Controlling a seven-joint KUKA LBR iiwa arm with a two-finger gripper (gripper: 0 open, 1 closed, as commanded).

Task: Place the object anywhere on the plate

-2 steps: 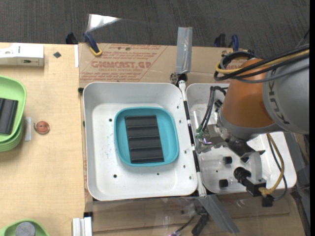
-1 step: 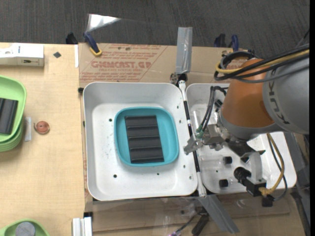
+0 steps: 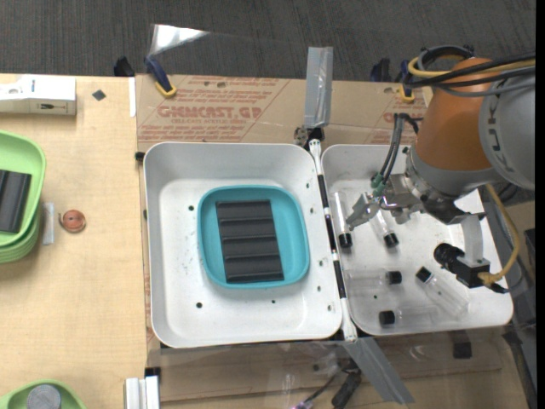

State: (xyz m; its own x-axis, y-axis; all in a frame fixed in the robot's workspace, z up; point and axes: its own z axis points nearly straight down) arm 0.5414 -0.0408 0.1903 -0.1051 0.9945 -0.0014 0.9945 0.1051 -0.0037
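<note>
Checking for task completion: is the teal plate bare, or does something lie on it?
Not bare: a dark ribbed block lies flat in the plate, in the left bin.

Light is bright and even, falling from above. The white bins (image 3: pixel 170 313) are close to overexposed, their rims nearly without detail. Shadows are soft and short: a faint one lies inside the left bin's wall, another under the arm (image 3: pixel 477 143) across the right bin. A strip of clear film (image 3: pixel 179 37) at the top glares white. The dark floor at the top reads grainy. Focus is fair at centre; small things in the right bin look smeared.
</note>
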